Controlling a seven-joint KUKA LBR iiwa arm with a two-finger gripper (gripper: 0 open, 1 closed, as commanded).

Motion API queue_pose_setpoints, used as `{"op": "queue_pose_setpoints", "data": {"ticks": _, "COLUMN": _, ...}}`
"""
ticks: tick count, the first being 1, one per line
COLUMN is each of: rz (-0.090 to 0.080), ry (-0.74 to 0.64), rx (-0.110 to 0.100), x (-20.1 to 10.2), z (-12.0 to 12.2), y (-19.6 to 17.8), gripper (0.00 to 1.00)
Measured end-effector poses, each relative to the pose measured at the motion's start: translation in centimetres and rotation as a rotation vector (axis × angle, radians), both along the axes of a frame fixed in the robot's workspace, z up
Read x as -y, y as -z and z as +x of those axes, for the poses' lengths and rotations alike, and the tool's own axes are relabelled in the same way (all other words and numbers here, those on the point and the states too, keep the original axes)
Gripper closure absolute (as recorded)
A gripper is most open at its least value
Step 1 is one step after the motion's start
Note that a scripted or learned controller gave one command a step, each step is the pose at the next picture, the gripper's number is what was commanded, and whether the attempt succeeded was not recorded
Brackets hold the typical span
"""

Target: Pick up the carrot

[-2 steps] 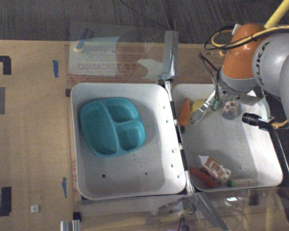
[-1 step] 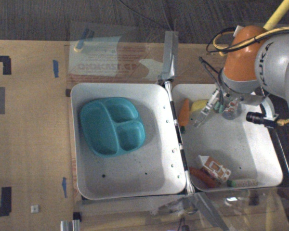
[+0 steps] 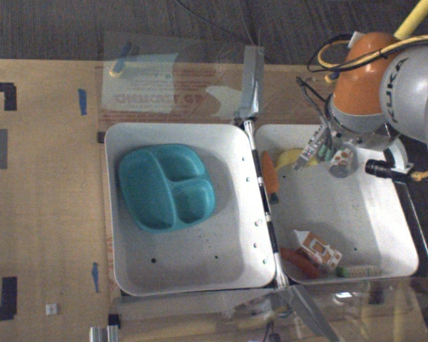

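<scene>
Whether the jaws are standing open or closed cannot be told: the gripper (image 3: 327, 150) is hanging over the upper left part of the right bin (image 3: 385, 219), its tip lost among grey metal parts and cables under the arm's bulky orange band (image 3: 364, 63). The carrot (image 3: 269, 174), a slim orange taper, is lying just inside the right bin's left wall, close to the divide where the two bins are meeting, apart from the gripper. A yellow, rounded object (image 3: 291, 158), possibly a banana or lemon, is sitting near the carrot toward the gripper, partly covered by the tool. Along the right bin's lower edge a small printed carton (image 3: 318, 248), a reddish stick-like item (image 3: 299, 261) and a speckled bar (image 3: 357, 270) are resting, too small to identify. Left of the right bin, the left bin (image 3: 128, 262), smooth white plastic, is holding a teal sectioned plate (image 3: 165, 187) with rounded compartments.
</scene>
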State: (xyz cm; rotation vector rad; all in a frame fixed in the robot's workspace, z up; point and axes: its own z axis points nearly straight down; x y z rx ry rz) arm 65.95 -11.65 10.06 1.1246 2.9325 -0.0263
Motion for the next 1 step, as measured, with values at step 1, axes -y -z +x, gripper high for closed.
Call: {"op": "queue_pose_setpoints", "data": {"ticks": 1, "rz": 0.015, "ry": 0.131, "rx": 0.018, "x": -1.21, "z": -8.54, "y": 1.07, "gripper": 1.00}}
